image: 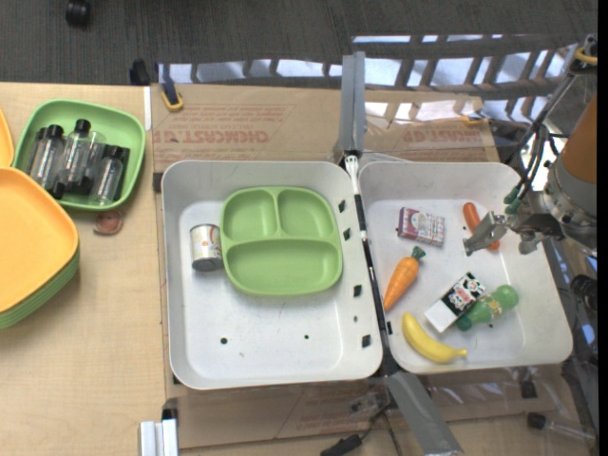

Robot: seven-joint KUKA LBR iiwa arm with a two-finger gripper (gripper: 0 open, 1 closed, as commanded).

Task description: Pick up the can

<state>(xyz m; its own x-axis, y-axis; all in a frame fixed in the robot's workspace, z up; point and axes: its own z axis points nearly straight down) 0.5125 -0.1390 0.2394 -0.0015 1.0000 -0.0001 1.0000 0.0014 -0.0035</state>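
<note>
Can (205, 247): you'll find it lying on its side in the left bin (190, 350), touching the left edge of the green divided plate (282, 239).
Gripper (505, 232): it hangs over the right bin's (546, 350) far right side, well apart from your can; its fingers stand spread, with nothing between them.
Right bin contents: a carrot (402, 280), a banana (432, 340), a red packet (421, 224), a small carton (455, 301) and a green bottle (489, 307).
Bench at left: you see orange plates (33, 245) and a green tray (81, 155) of vials.
</note>
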